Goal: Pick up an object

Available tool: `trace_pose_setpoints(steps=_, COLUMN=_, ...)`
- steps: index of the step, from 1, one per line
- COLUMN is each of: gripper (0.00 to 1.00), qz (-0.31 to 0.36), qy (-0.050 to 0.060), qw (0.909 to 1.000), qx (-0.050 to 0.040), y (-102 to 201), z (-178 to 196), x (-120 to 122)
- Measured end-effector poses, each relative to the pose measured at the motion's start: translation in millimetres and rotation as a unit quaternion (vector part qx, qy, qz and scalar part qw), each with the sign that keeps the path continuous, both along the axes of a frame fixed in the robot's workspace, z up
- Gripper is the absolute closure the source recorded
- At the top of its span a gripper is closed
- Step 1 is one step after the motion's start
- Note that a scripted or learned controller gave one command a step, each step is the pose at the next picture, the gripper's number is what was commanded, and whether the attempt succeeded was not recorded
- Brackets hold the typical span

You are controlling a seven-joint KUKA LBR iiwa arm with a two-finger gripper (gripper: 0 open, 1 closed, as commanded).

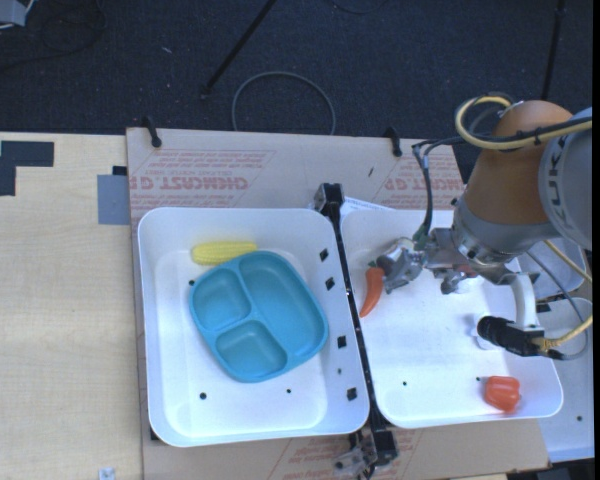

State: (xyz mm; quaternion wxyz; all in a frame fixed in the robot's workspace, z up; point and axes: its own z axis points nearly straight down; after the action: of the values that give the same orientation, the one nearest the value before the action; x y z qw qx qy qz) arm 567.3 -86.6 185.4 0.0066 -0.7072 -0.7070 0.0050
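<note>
You are looking down on a pale wooden bench set against a dark floor strewn with cables, and on it lies a sheet of printed cardboard that carries the two white bins side by side. In the left bin you have a blue divided plate with three compartments, lying slightly askew, and just beyond its far edge a yellow corn cob rests lengthwise, near or touching the plate's rim. A black divider runs between the two bins. In the right bin an orange carrot-like piece lies close to the divider, tilted with its narrow end toward you, and a small orange-red pepper-like object sits well apart from it in the near right corner. The arm reaches in from the right, its orange band showing above the wrist with a yellow hose looped over it, and the gripper is low over the far left part of the right bin, just beside the upper end of the carrot-like piece. You cannot tell from this angle whether the jaws are spread or closed, nor whether they touch the piece. A black fitting with cables hangs near the bin's right side.
</note>
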Motion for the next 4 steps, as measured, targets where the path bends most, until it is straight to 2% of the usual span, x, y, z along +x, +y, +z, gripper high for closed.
trace_pose_setpoints(steps=1, gripper=0.00, qz=0.001, qy=-0.006, qw=1.0000, qx=-0.0006, y=0, z=7, x=3)
trace_pose_setpoints(steps=3, gripper=0.00, qz=0.000, qy=-0.006, qw=1.0000, qx=-0.0012, y=8, z=-100, x=9)
trace_pose_setpoints(steps=4, gripper=1.00, qz=-0.002, qy=-0.006, qw=1.0000, qx=-0.0007, y=6, z=-88, x=9)
